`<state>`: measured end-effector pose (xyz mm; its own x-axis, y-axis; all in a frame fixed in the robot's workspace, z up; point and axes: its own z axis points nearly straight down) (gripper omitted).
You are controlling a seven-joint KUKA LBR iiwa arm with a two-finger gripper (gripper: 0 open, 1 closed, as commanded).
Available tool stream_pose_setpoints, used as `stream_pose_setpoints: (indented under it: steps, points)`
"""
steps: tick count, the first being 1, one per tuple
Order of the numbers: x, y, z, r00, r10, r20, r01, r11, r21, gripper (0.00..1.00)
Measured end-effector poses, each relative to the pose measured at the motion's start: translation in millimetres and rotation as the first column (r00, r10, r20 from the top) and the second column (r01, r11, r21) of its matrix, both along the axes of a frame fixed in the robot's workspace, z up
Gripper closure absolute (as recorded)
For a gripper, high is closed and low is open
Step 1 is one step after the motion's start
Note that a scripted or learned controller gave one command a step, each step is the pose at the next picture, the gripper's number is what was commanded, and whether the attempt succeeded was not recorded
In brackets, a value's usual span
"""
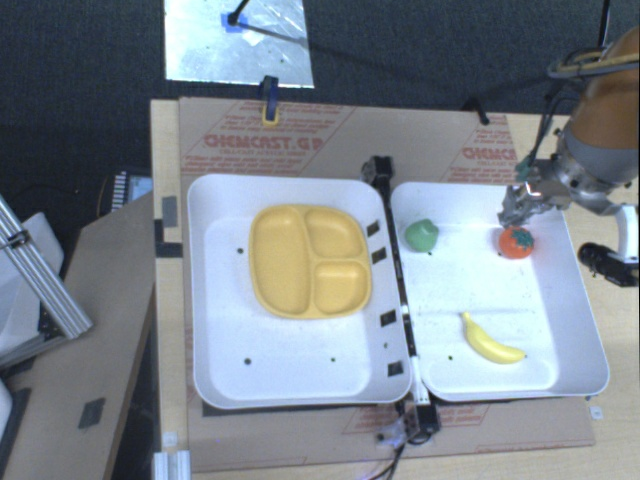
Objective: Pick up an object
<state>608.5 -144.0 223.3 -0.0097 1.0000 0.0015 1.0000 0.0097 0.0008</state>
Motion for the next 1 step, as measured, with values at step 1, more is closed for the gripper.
stream_pose_setpoints:
  steps: [1]
  points:
    - [3.3,45.3,-5.1,1.000,0.000,0.001,0.000,1.000,0.000,1.00]
